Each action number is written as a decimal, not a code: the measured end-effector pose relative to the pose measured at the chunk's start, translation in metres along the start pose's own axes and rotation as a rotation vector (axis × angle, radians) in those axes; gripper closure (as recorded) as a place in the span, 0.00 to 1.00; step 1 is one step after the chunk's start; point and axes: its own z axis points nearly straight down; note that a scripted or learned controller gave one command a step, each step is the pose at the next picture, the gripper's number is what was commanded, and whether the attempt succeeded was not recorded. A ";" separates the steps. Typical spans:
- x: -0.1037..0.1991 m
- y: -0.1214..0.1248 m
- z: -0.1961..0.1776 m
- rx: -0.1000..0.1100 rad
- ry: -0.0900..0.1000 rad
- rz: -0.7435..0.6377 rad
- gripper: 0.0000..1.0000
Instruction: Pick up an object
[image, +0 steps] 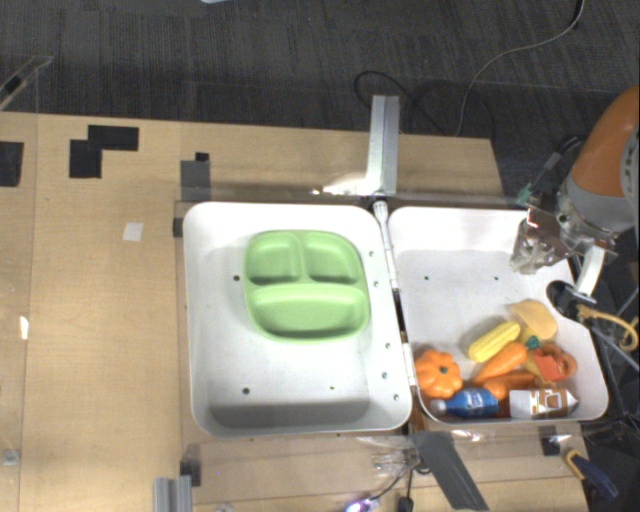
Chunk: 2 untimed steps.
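Jaws (530, 250) hang over the right bin (450, 260) near its far right corner, above bare white floor. Can't tell how wide they stand: the tips read as one pale blur against the bin, nothing visible between them.

All candidate objects are bunched at the bin's near edge and near right corner, so targets lie toward the near edge from the jaws, well apart from them. Closest: pale yellow block (536, 318), roughly straight toward the near edge from the jaws. Touching it, corn cob (494, 340), long axis running diagonally from near-left to far-right. Beside it the carrot (500, 362) on much the same diagonal. Small pumpkin (439, 372) sits leftmost, by the divider. Blue bottle (470, 404) and a white can (540, 403) lie on their sides along the near wall, long axes parallel to it.

My read: yellow block or corn is the shortest reach; crowding risks a multi-object nudge.

Can has a brown label patch, text unreadable. Left bin (215, 330) holds a green divided tray (305, 283), not relevant.
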 end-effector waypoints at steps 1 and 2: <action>-0.001 0.001 -0.072 0.001 0.000 0.275 1.00; 0.112 -0.034 -0.011 0.004 0.000 0.220 1.00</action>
